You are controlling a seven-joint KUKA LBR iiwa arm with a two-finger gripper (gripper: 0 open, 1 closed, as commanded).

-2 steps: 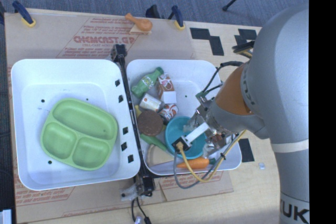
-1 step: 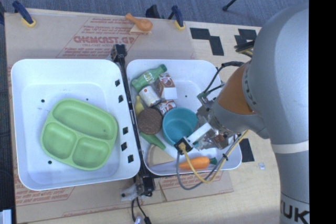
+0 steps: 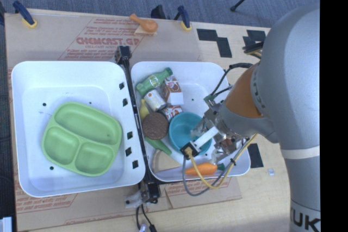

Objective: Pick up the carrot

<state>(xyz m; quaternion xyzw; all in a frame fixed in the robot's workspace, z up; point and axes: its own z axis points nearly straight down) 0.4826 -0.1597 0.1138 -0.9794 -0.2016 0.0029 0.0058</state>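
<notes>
Well, the blue bowl (image 3: 182, 130) is the easy thing to find. It sits in the right bin (image 3: 179, 66). The carrot (image 3: 200, 169) lies flat just in front of the bowl, close to the near wall of that bin. It is orange, with a bit of green at its right end.

The end effector (image 3: 220, 141) hangs just to the right of the bowl. The carrot is near it but not in its grip. The big grey arm (image 3: 288, 79) hides too much to say whether the end effector is spread apart or pressed together.

A brown round disc (image 3: 155, 125) touches the bowl's left side. A long green vegetable (image 3: 157, 145) lies in front of the bowl and to its left. Behind the bowl there is a small brown and white carton (image 3: 174, 91). A can (image 3: 154, 99) lies beside the carton, and a green bottle (image 3: 154, 82) lies on its side farther back.

Far to the left of the bowl, in the left bin (image 3: 32, 70), rests a green plate (image 3: 81, 138) with three parts. Well behind the bowl, an orange spoon (image 3: 144, 23) lies on the tabletop (image 3: 54, 35).
</notes>
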